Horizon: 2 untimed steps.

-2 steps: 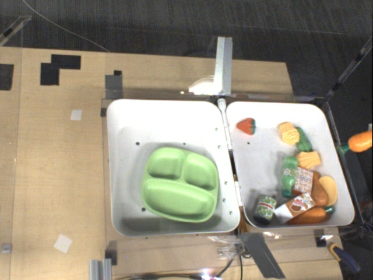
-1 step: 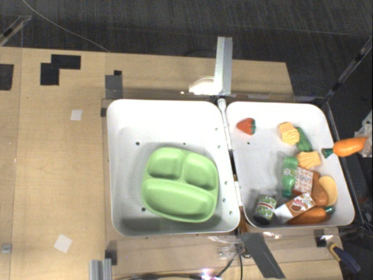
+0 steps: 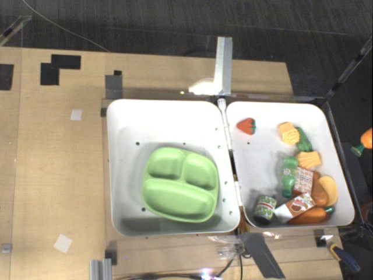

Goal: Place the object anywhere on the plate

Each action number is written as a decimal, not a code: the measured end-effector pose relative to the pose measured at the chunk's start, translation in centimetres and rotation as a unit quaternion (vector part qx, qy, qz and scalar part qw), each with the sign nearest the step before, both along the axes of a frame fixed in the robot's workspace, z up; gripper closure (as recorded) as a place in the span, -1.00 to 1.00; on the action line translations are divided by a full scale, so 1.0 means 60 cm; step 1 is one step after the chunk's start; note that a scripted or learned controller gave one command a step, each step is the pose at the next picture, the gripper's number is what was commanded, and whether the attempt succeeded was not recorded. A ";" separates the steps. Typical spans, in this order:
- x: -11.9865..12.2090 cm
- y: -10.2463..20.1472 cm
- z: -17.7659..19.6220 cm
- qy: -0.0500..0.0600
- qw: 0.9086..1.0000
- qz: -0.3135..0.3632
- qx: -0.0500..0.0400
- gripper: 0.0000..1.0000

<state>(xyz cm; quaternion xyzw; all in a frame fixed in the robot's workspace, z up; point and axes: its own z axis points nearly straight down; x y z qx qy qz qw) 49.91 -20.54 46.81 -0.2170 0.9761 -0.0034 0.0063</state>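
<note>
green plate (image 3: pixel 180 183) in left bin (image 3: pixel 125 156), three compartments bare. toy foods clustered in right bin (image 3: pixel 259 168); strawberry (image 3: pixel 246 126) apart near top-left corner.

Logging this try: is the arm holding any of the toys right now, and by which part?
It cannot be told. An orange bit of the arm shows at the right edge. The red toy strawberry lies loose in the right white bin.

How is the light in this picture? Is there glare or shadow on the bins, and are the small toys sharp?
Camera view: light is even and soft; a bright glare spot sits at the bench edge behind the bins; the green plate casts a soft shadow on the left bin; the strawberry is clear, but labels on the toys crowded in the right bin are too blurred to read.
</note>
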 end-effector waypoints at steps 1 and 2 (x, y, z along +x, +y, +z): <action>0.004 0.000 -0.209 0.004 0.958 0.288 -0.001 1.00; -0.017 0.000 -0.264 0.003 0.984 0.178 -0.001 1.00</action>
